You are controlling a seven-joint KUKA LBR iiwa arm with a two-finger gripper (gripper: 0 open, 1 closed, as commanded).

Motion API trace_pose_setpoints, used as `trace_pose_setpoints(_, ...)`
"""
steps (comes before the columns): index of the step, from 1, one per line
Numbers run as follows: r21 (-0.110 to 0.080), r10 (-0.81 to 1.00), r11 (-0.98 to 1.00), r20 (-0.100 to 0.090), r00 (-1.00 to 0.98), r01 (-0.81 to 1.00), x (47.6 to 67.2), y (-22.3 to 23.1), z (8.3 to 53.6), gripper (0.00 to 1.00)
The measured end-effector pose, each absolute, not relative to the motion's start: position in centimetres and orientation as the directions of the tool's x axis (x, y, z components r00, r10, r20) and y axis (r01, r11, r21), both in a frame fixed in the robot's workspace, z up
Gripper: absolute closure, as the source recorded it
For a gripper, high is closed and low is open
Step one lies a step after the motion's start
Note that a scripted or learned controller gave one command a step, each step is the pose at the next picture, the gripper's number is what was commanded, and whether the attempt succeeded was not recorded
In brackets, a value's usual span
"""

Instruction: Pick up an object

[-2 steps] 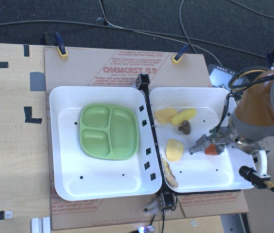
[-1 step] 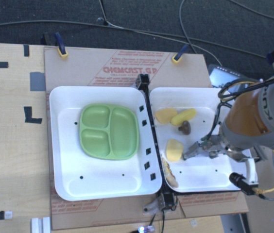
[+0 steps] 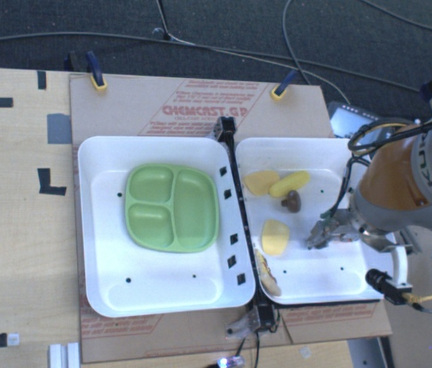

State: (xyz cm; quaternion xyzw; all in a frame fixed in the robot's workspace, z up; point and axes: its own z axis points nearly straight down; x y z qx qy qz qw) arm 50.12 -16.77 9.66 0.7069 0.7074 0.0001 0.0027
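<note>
In the right bin [image 3: 308, 282] lie a pale yellow round piece [image 3: 261, 182], a bright yellow lemon-like piece [image 3: 290, 182], a small brown lump [image 3: 291, 200] just below them, and a yellow wedge [image 3: 275, 237] lower left. A tan peel-like item [image 3: 267, 277] rests against the bin's left wall near the front. My gripper [image 3: 317, 239] is low over the bin floor, to the right of the yellow wedge and below the brown lump. Nothing shows between its fingertips.
The left bin [image 3: 101, 282] holds a green divided plate [image 3: 173, 208]. A black divider [image 3: 235, 205] runs between the bins. The arm's grey and orange body [image 3: 396, 179] hangs over the right bin's right edge. Cables trail across the dark floor behind.
</note>
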Motion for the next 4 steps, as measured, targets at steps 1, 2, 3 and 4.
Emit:
trace_pose_setpoints(1,0.003,1.0,0.0,-0.001,0.0,1.0,50.0,-17.7,15.3,1.0)
trace_pose_setpoints(2,0.005,1.0,0.001,-0.003,-0.001,1.0,50.2,-18.3,21.5,1.0)
trace_pose_setpoints(3,0.004,1.0,0.002,-0.002,-0.002,1.0,50.3,-18.3,26.3,1.0)
trace_pose_setpoints(4,-0.002,1.0,0.004,0.0,-0.004,1.0,51.9,-14.1,25.4,1.0)
